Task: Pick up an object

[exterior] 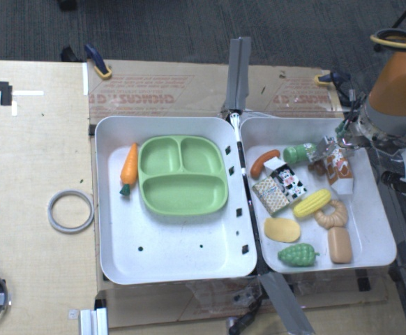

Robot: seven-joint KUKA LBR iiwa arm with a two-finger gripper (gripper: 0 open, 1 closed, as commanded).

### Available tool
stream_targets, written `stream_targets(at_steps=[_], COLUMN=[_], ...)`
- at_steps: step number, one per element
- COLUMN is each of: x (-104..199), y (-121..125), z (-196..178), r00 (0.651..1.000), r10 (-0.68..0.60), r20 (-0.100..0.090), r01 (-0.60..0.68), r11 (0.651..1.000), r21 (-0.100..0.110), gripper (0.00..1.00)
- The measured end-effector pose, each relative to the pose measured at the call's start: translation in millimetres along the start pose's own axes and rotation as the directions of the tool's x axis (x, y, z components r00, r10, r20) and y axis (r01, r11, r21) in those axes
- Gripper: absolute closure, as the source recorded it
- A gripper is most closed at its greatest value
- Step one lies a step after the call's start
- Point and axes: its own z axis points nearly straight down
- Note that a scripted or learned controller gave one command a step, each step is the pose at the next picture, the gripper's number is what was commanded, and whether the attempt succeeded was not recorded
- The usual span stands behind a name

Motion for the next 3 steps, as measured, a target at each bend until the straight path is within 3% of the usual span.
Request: stream_targets(at_steps=[1, 2, 3], x=[-5, -7, -2], y=[27, 25, 5], z=[-38, 2, 11], r00=[0.993, 0.999, 1.0], r10=[-0.121, -0.051, -0.027], r20=[0.003, 0.001, -0.001], r01=[0.121, 0.051, 0.027], r11=[0.992, 0.999, 1.0], r21=[0.018, 0.004, 0.011], gripper=[0.0, 0.0, 0.0])
